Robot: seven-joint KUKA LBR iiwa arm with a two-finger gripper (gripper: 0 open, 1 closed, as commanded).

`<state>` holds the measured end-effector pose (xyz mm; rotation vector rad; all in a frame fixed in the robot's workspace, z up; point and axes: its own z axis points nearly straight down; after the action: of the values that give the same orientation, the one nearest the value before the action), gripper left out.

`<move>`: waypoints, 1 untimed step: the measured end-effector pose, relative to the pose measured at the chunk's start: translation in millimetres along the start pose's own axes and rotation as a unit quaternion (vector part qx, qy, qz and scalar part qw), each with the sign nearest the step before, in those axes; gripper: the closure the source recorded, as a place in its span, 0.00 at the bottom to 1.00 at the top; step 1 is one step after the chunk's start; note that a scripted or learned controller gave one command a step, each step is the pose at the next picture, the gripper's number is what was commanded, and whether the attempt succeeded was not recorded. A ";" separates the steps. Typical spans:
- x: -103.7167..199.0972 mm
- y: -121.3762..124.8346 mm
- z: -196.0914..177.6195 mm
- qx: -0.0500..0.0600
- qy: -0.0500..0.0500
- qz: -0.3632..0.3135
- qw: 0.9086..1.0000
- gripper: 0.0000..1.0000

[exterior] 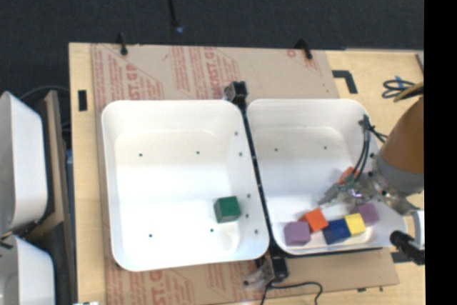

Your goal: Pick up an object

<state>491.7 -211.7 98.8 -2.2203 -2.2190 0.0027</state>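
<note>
My gripper hangs low over the front right part of the right bin. Its fingers are spread open with nothing between them. Just below it, a row of blocks lies along the bin's front wall: a purple block, an orange block, a blue block, a yellow block and a smaller purple block. A green cube sits alone in the left bin, near its front right corner.
The arm's orange band enters from the right over the right bin's edge. A black divider clamp sits between the bins at the back. Cables lie at the front edge.
</note>
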 end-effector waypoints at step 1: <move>-0.6 1.4 -12.4 -0.003 0.000 0.000 1.000 1.00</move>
<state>493.2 -212.3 111.2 -2.2243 -2.2210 -0.0022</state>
